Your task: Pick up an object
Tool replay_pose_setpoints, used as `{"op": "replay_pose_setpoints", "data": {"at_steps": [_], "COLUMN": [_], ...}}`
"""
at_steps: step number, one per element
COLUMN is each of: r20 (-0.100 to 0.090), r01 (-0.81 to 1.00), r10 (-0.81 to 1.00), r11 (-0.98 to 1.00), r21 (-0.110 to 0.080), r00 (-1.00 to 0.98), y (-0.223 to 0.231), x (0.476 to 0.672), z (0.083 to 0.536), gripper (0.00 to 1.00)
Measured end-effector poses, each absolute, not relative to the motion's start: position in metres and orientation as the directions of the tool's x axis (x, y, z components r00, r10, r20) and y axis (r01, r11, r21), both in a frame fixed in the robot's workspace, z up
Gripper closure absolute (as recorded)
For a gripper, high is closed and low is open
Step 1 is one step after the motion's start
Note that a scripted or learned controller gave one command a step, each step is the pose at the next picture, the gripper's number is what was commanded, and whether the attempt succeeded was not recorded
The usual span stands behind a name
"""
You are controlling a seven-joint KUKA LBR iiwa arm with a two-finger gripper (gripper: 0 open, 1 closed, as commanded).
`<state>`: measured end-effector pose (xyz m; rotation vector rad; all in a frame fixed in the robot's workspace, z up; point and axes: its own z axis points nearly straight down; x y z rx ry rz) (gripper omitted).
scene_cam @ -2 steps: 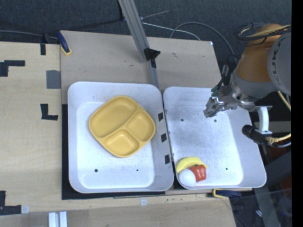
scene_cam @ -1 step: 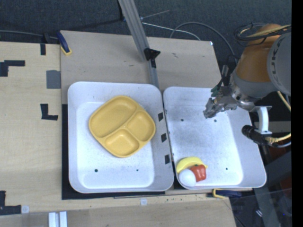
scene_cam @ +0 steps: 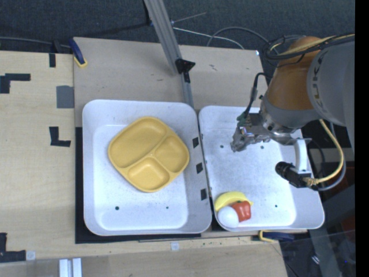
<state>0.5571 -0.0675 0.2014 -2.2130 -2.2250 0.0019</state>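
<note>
A small cluster of toys (scene_cam: 233, 208), yellow, white and red, lies at seven o'clock in the right bin (scene_cam: 288, 209), against its near-left corner. The end effector (scene_cam: 241, 141) hangs well apart at eleven o'clock, over bare floor. This looks like the approach; next it likely must travel toward the cluster and descend. Whether it is open cannot be told; the cluster's pieces blur together. A yellow divided plate (scene_cam: 149, 153) fills the left bin (scene_cam: 98, 212).

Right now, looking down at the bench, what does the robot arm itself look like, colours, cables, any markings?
The grey KUKA arm has a rounded body with an orange band above the wrist and part of its lettering showing near the edge. A small dark metallic two-finger gripper ends it. A yellow cable and thin black cables loop around the wrist.
</note>
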Motion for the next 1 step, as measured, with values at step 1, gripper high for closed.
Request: {"op": "replay_pose_setpoints", "data": {"at_steps": [1], "r20": [0.002], "r01": [1.000], "r10": [1.000], "r11": [0.007], "r21": [-0.002], "r00": [-0.007], "y": [-0.0199], "x": [0.5482], "z": [0.2153], "gripper": [1.00]}}
